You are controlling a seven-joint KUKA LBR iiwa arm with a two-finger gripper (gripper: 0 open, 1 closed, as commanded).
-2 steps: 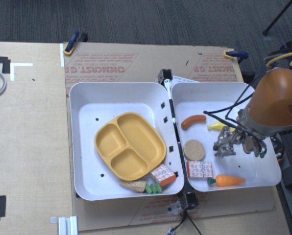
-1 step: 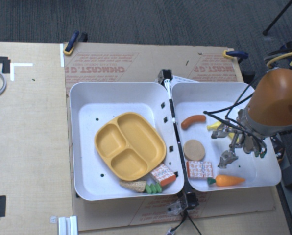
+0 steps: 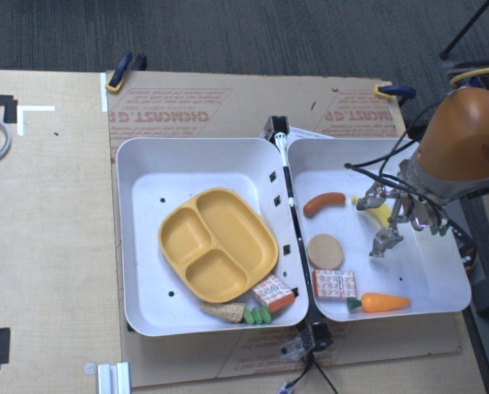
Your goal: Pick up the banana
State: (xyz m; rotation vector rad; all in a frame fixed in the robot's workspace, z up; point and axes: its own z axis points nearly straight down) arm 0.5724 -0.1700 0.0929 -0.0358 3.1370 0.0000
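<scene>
We see two shallow white bins side by side on a desk (image 3: 47,220) covered partly with cardboard. The left bin (image 3: 138,245) holds a yellow divided plate (image 3: 218,243), and along its near edge lie a beige cracker-like piece (image 3: 222,311), a small green item (image 3: 258,315) and a little red-and-white box (image 3: 273,292). The right bin (image 3: 441,290) holds a red sausage (image 3: 323,203) toward the far left, a round tan cookie (image 3: 326,251) below it, a small red-patterned box (image 3: 335,284) just beside the cookie's near side, and an orange carrot (image 3: 381,303) lying along the near wall. The banana (image 3: 379,213) shows as a small patch of yellow toward the far right of this bin, well apart from the sausage, and most of it is hidden by the metal parts of the arm. The arm (image 3: 462,138) comes in from the right, its orange band above a tangle of black cables, and the gripper (image 3: 390,220) hangs right at the banana. One metal finger lies close over the yellow patch and the other points down to the bin floor near it, so the fingers look spread, yet we cannot tell whether they are actually pinching the banana.
</scene>
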